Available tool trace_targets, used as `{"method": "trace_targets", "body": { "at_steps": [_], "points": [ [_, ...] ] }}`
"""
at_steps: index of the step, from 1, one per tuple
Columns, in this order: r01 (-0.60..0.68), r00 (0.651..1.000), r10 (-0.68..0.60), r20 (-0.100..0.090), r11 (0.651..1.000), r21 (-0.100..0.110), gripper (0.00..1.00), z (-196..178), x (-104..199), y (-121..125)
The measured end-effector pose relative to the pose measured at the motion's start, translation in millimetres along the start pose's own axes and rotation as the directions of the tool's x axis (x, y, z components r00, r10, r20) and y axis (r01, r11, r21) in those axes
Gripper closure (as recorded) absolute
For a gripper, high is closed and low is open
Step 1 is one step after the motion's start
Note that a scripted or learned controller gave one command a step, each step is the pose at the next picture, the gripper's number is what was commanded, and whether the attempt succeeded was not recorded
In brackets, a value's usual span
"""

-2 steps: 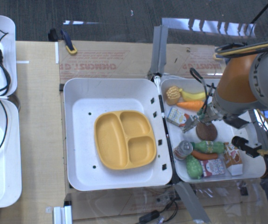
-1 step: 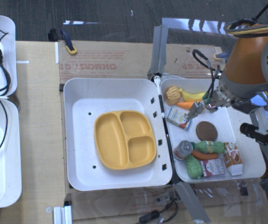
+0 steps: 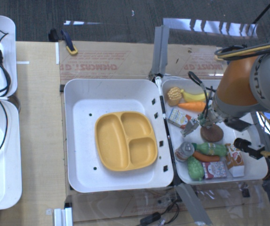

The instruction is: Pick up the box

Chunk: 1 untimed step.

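the gripper (image 3: 194, 125) hangs low in the right bin (image 3: 262, 172), just right of the box (image 3: 177, 117); whether it touches the box or how it stands, i cannot tell, the metal parts blur together. the box lies flat at the bin's left wall, below the corn (image 3: 174, 94) and carrot (image 3: 191, 106). the left bin (image 3: 78, 140) carries a yellow tray (image 3: 125, 140). both bins sit on a wooden bench (image 3: 36, 126). the arm (image 3: 241, 86) covers the right bin's upper right part.
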<state>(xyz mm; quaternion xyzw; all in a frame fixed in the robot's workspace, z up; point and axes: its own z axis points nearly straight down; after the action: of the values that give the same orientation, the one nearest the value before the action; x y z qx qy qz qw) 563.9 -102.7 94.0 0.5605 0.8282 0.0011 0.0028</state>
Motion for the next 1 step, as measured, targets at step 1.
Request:
{"method": "trace_targets", "body": {
  "at_steps": [1],
  "points": [
    [-0.005,1.000,0.005,0.001,1.000,0.000,1.00,-9.0,-1.2,-0.4]
  ]
}}
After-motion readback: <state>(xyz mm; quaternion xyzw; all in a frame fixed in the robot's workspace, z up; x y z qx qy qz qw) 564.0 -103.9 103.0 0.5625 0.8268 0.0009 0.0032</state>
